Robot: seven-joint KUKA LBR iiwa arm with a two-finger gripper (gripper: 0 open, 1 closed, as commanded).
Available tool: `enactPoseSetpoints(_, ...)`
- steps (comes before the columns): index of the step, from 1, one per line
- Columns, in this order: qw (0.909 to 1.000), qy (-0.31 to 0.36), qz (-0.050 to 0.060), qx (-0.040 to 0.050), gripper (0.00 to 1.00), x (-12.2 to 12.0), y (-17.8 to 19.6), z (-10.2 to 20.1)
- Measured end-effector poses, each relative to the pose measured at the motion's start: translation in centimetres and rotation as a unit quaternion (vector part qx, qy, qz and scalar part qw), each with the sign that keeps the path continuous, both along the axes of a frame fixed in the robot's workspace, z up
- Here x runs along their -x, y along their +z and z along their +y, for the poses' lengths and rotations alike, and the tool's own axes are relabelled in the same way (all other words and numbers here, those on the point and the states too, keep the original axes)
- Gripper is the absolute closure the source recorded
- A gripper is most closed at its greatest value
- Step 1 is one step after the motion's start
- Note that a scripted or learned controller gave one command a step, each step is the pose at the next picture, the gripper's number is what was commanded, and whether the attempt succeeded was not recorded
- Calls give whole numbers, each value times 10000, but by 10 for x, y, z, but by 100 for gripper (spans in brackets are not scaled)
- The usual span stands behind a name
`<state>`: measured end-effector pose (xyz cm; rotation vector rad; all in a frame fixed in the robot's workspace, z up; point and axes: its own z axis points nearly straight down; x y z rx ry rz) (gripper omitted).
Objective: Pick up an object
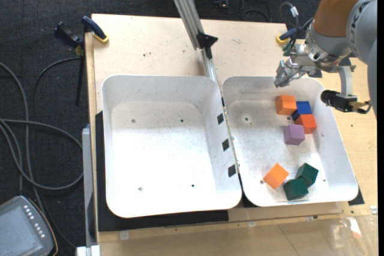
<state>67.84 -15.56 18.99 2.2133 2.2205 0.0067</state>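
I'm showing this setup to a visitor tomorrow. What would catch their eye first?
Probably the grey and orange arm reaching in from the right, its tool hanging above the right bin. Next, the coloured blocks there: an orange block heads the far cluster, with dark green blocks near the front.

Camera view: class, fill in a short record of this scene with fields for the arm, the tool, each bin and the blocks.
arm: reaches in from the right, orange band above the wrist
tool: over the right bin's far edge, above the blocks
right bin: holds all the blocks
far cluster: two orange blocks, blue block, purple block
near cluster: orange block, two green blocks
left bin: white, beside the right bin
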Motion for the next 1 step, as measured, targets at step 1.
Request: enactPoseSetpoints(1,10000,-8,-1,3,100,7,49,0)
